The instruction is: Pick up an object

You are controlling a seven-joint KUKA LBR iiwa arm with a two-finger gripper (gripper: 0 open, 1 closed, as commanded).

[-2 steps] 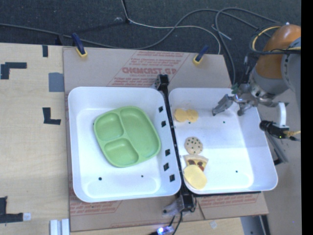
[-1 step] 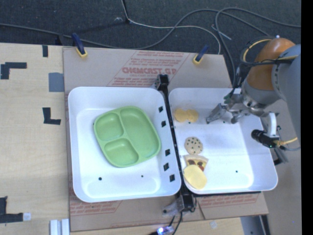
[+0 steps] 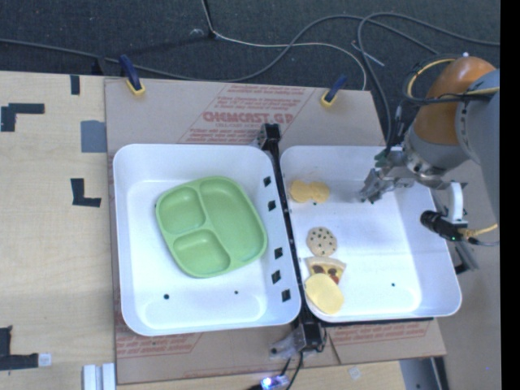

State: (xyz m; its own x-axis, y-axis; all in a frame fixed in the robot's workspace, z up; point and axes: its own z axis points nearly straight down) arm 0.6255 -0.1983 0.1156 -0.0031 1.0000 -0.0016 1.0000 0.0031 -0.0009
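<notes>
Red printing is seen on the brown cardboard sheet point(image 3: 244, 112) that lies under the two bins. One larger line, set at a slant above the bins, appears to read "CHEMCAST GP", though the letters are blurred. Smaller red lines above and below it cannot be made out. More faint red print near the sheet's lower edge is illegible.

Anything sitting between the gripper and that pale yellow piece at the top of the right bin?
No. In the camera view, only bare white bin floor lies between the gripper and the pale yellow piece.
</notes>
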